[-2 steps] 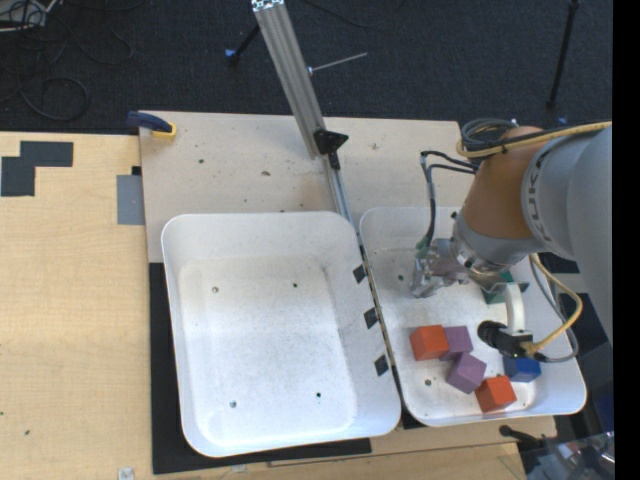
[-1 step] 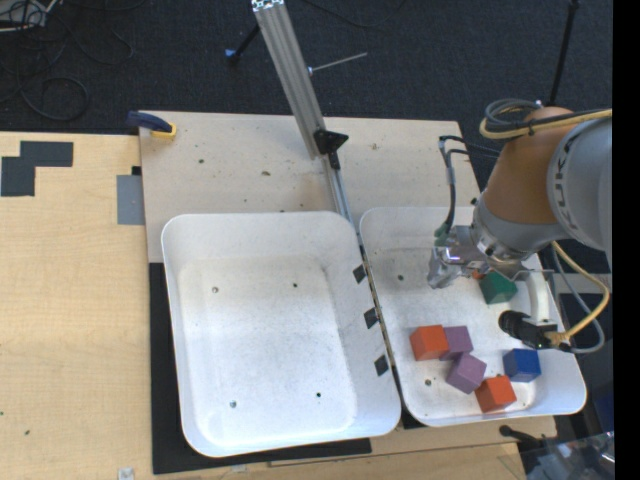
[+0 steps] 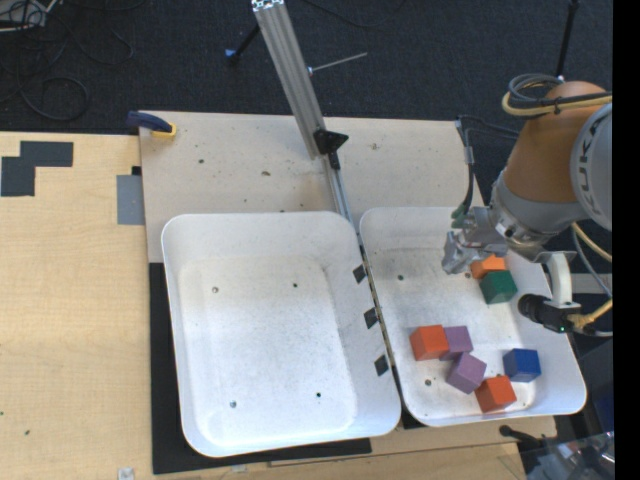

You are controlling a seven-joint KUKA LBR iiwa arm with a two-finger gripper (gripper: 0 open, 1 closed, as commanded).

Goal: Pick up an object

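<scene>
Desk with two white bins [image 3: 420, 413]: the hand [image 3: 460, 255] is lowered beside an orange block [image 3: 489, 265]; its opening cannot be told; nothing is lifted yet.

Dark carpeted floor [image 3: 150, 38] at the top, strewn with black cables [image 3: 40, 88]. Pale wooden tabletop [image 3: 60, 318] at left with grey patches. Beige speckled board [image 3: 240, 163] under a slanting aluminium bar [image 3: 290, 68]. Even, flat light.
</scene>
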